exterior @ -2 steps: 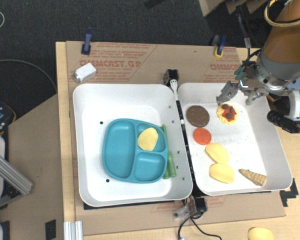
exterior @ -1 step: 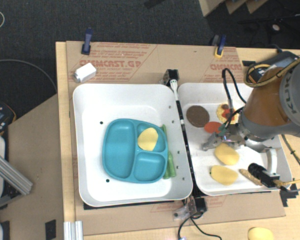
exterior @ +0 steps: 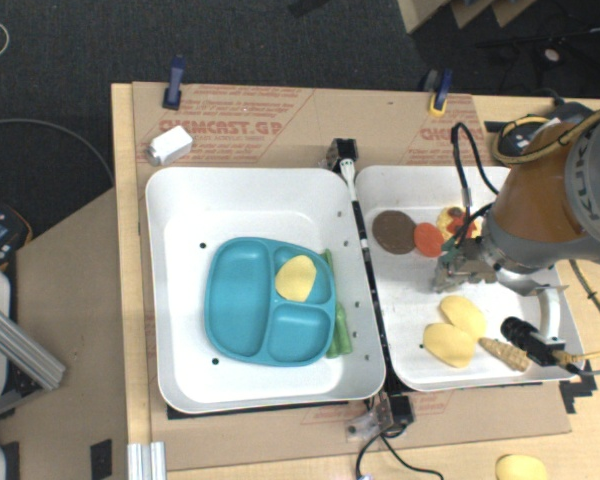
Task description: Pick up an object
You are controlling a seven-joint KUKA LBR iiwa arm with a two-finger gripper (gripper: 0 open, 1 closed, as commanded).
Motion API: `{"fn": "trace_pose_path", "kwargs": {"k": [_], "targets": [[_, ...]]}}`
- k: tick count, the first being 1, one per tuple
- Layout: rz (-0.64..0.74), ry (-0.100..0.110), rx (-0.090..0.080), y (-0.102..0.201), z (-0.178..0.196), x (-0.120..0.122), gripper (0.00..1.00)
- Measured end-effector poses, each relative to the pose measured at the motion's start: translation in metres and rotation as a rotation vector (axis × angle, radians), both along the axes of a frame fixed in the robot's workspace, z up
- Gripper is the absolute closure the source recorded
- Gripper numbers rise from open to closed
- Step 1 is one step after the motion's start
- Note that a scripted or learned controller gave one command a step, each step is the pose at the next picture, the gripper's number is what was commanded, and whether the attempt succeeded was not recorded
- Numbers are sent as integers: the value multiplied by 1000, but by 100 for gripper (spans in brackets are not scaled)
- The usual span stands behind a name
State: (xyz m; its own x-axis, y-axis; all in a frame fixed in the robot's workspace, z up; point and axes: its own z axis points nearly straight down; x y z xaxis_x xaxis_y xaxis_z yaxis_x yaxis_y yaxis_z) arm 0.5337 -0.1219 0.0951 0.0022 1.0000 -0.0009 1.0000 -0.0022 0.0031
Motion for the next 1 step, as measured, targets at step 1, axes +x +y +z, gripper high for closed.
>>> {"fn": "trace_pose_path", "kwargs": {"k": [1], "targets": [[-4, 6, 1, -91, -11, -38, 100]]}}
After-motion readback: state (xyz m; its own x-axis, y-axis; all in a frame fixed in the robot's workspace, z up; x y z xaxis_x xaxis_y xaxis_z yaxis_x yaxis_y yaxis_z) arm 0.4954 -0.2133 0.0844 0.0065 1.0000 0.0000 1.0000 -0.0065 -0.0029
